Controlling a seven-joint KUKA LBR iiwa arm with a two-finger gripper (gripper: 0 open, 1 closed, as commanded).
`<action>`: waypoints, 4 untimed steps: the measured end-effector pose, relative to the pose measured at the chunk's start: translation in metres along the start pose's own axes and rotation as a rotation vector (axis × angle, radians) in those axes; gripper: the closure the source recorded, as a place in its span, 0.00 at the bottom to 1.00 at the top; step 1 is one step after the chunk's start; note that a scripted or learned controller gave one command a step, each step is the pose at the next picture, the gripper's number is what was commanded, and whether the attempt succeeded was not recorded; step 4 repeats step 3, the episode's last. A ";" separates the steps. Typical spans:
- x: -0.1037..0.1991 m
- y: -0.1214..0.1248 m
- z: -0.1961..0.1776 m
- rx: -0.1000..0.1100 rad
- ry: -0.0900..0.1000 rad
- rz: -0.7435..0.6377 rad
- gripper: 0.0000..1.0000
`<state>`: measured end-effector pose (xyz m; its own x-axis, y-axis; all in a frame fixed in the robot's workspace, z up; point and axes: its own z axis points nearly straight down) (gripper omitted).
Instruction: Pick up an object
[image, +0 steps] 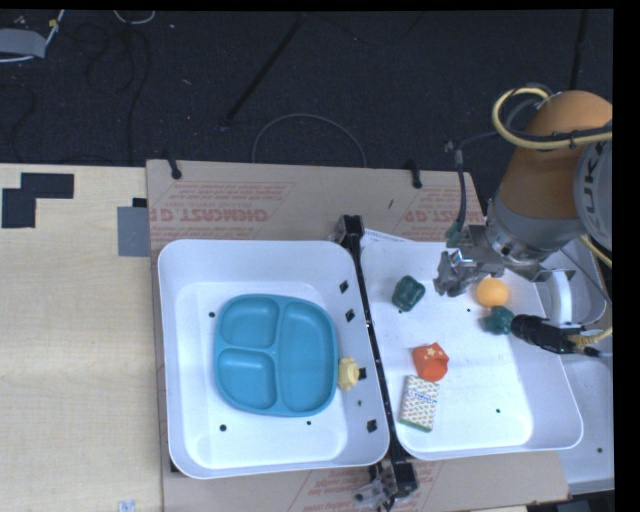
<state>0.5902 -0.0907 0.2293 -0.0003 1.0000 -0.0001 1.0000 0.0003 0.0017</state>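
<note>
- Hanging over the 12 o'clock part of the right bin (520, 400), the pincer (455, 270) points down at the white floor; I cannot tell if it is open or closed.
- The ball (491, 292), orange, lies just beside the pincer at 4 o'clock, on the bin floor.
- The green lump (408, 292) lies near the pincer at 8 o'clock, close to the wall between the bins.
- The teal lump (498, 320) lies at 5 o'clock, just below the ball.
- The red lump (430, 361) lies at about 6 o'clock, in the middle of the right bin.
- The packet (420, 403), pale with small print, lies just beyond the red lump on the same line, a little tilted.
- The yellow bit (348, 373) lies in the left bin (200, 270), between 7 and 8 o'clock, against the plate's edge.
- The plate (275, 353), blue with three compartments, lies in the middle of the left bin at 8 o'clock, well apart from the pincer.
</note>
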 end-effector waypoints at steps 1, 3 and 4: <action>0.059 -0.006 0.001 0.006 0.002 -0.004 1.00; 0.180 -0.034 -0.002 0.006 0.002 -0.004 1.00; 0.180 -0.034 -0.002 0.006 0.002 -0.004 1.00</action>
